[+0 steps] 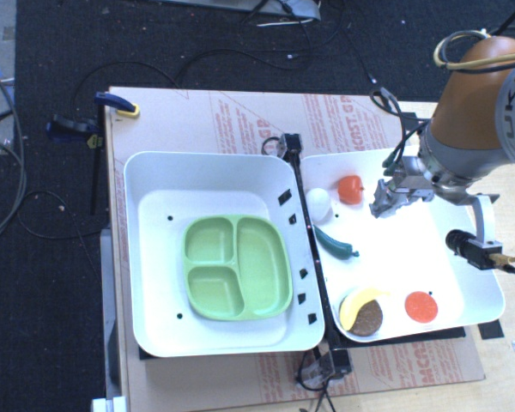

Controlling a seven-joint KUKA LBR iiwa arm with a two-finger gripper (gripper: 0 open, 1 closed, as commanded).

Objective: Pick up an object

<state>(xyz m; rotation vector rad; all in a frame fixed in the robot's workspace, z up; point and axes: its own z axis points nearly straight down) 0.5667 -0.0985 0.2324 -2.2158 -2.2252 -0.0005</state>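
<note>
In the right bin (463, 294) lie a red-orange tomato-like piece (350, 189), a white ball (317, 201), a teal curved piece (333, 243), a yellow and brown item (363, 312) and a flat red disc (421, 306). My gripper (386, 202) hangs over the upper part of this bin, just right of the red-orange piece and apart from it. Nothing is seen between its fingers. The grey arm with its orange band (481, 84) comes in from the right.
The left bin (154, 230) holds a green divided plate (237, 266). A black divider with clips (305, 239) runs between the bins. A black part of the arm (474, 247) juts over the right bin's right side. Cables and a blue clamp (116, 104) lie beyond the bench.
</note>
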